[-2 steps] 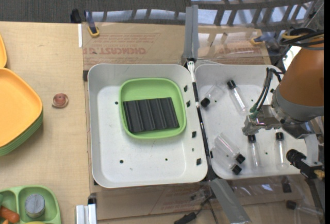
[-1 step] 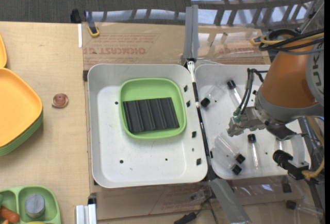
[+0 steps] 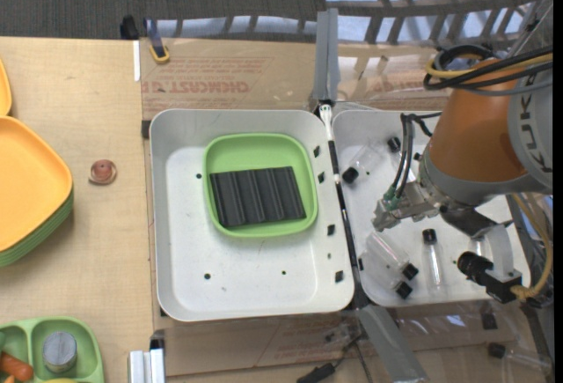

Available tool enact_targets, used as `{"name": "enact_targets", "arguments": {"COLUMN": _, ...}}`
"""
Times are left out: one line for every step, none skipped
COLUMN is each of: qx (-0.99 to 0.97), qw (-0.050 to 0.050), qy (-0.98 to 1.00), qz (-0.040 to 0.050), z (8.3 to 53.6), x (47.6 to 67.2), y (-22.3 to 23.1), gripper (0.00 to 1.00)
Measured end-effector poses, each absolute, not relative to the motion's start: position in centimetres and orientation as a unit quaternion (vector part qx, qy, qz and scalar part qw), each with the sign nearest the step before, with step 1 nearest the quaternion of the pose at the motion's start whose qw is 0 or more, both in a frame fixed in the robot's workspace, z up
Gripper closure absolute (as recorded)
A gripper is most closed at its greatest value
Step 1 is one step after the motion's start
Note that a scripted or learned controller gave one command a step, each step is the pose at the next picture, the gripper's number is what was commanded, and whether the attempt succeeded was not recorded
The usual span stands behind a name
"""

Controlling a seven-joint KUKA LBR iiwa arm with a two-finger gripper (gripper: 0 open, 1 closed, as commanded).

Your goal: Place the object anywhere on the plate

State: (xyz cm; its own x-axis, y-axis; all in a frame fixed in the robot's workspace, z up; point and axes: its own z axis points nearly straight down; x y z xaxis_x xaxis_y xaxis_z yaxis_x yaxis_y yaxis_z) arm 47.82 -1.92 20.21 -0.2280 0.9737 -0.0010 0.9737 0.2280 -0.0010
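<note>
In the left bin (image 3: 176, 276), a green plate (image 3: 260, 149) sits toward the upper middle, and a dark ribbed object (image 3: 260, 196) already lies flat on it. The arm (image 3: 479, 143) hangs over the right bin (image 3: 378, 284); its gripper (image 3: 393, 212) points down-left there, and I cannot tell how it stands.

Tool (image 3: 393, 212) fingers hidden under arm's orange band (image 3: 475, 139); yellow plates (image 3: 26, 187) cut by left edge; right-bin bits too small to tell.
</note>
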Motion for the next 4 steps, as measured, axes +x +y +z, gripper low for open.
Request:
{"name": "enact_targets", "arguments": {"qx": 0.596, "qw": -0.002, "qy": 0.803, "qz": -0.0016, "z": 19.0, "x": 47.7, "y": -0.5, "gripper": 1.0}}
{"name": "enact_targets", "arguments": {"qx": 0.568, "qw": -0.001, "qy": 0.823, "qz": -0.0016, "z": 19.0, "x": 47.7, "y": 0.1, "gripper": 1.0}}
{"name": "enact_targets", "arguments": {"qx": 0.568, "qw": -0.001, "qy": 0.823, "qz": -0.0015, "z": 19.0, "x": 47.7, "y": 0.1, "gripper": 0.0}}
{"name": "enact_targets", "arguments": {"qx": 0.64, "qw": 0.001, "qy": 0.769, "qz": -0.0009, "z": 22.2, "x": 47.8, "y": -1.2, "gripper": 0.0}}
